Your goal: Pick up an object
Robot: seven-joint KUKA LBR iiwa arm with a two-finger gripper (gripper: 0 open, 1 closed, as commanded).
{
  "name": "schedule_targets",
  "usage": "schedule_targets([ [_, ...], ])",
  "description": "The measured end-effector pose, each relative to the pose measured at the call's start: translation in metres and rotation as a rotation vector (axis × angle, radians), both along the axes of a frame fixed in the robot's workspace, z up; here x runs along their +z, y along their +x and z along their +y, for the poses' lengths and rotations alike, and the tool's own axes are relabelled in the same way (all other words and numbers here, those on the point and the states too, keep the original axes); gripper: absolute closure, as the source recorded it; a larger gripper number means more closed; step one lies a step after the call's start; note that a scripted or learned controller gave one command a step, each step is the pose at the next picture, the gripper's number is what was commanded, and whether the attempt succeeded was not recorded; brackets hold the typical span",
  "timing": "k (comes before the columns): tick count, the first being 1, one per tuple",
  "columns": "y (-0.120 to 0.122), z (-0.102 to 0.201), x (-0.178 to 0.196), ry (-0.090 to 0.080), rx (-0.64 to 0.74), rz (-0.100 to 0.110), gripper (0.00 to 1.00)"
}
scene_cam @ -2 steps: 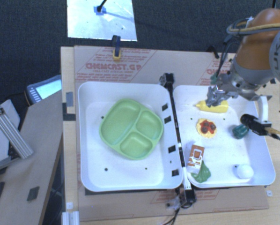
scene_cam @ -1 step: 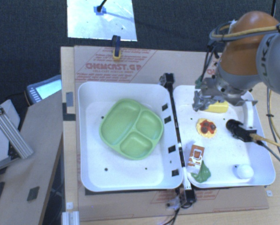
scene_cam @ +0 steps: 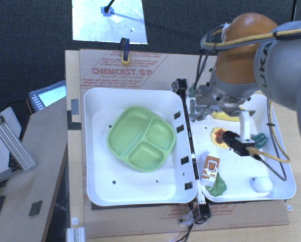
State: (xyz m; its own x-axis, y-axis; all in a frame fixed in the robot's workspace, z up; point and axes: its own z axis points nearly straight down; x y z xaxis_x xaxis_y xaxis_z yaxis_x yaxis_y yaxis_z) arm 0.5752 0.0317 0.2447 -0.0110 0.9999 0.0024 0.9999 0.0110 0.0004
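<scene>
Down in the right-hand bin (scene_cam: 238, 173), we see the gripper (scene_cam: 197, 111) near the far left corner; whether it is spread or closed we cannot tell. A yellow object (scene_cam: 227, 117) lies just beside it, an orange-and-yellow object (scene_cam: 218, 135) near.

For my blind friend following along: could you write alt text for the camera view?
A grey robot arm with an orange band reaches from the right over the right-hand shallow white bin, which holds small items including a white ball. The left-hand white bin holds a green divided plastic plate.
</scene>
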Motion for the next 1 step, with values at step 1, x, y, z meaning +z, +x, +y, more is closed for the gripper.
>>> schedule_targets([
  [1, -0.0199, 0.0596, -0.0006, 0.000, 0.000, 0.001, 1.00],
])
